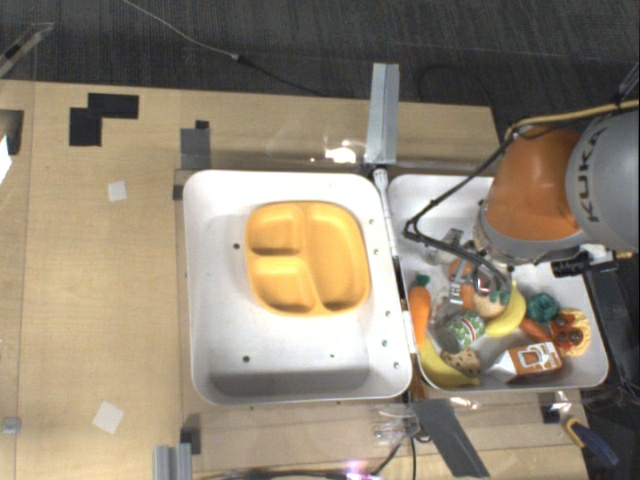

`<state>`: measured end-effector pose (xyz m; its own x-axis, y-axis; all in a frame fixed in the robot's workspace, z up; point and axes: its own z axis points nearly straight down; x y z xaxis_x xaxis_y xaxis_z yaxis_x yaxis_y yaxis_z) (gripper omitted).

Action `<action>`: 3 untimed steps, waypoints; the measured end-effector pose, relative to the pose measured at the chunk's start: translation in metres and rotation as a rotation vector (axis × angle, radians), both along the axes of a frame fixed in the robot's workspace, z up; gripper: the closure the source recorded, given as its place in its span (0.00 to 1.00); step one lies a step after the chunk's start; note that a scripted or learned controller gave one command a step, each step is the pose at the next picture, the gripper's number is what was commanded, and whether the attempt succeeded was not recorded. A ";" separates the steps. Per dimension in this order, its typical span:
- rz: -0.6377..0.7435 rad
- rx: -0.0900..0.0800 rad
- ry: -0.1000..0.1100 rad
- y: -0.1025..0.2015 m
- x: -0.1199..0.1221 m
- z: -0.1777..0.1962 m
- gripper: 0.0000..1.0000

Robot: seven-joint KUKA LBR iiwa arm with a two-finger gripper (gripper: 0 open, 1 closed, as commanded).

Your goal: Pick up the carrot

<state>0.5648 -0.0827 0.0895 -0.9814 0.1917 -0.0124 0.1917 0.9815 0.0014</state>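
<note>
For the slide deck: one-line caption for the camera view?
Arm's gripper over right bin clutter, beside the carrot; yellow tray in left bin.

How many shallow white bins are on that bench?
2. The left shallow white bin holds a yellow divided plastic plate; the right shallow white bin holds toy food, under the arm.

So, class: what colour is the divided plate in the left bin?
Yellow plate, seen best in the camera view.
</note>
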 end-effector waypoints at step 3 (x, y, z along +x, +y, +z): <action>-0.376 0.005 -0.008 0.000 -0.051 0.001 0.00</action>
<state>0.5134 -0.0825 0.0902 -0.8423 0.5387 -0.0175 0.5386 0.8425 0.0091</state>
